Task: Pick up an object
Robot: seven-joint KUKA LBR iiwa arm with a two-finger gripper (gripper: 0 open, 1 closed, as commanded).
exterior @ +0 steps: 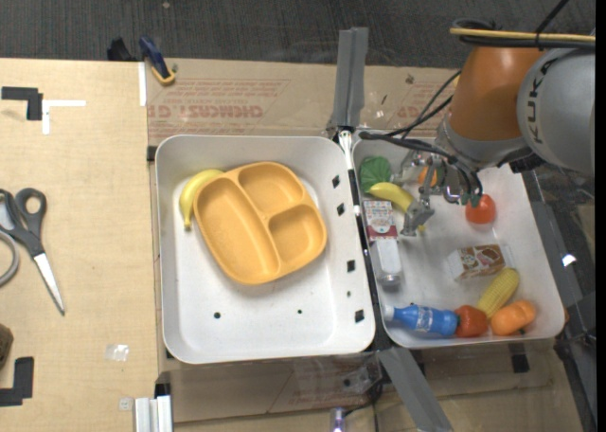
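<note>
The right bin [540, 231] holds several small things: a green toy [375, 171], a small yellow banana [390, 195], a red tomato [480, 209], a red-and-white bottle [381, 220], a brown carton [478, 261], a corn cob [499, 290], an orange piece [513, 316] and a blue bottle [423, 320]. My gripper [431, 205] hangs over the upper middle of this bin, between the small banana and the tomato. It looks open, with nothing between its fingers. The arm's orange band [492, 89] hides the bin's far right corner.
The left bin [189, 316] holds an orange divided plate [260, 222] with a larger banana [194, 195] along its left side. Scissors [33, 241] lie on the wooden bench at far left. A grey bar [350, 80] rises between the bins at the back.
</note>
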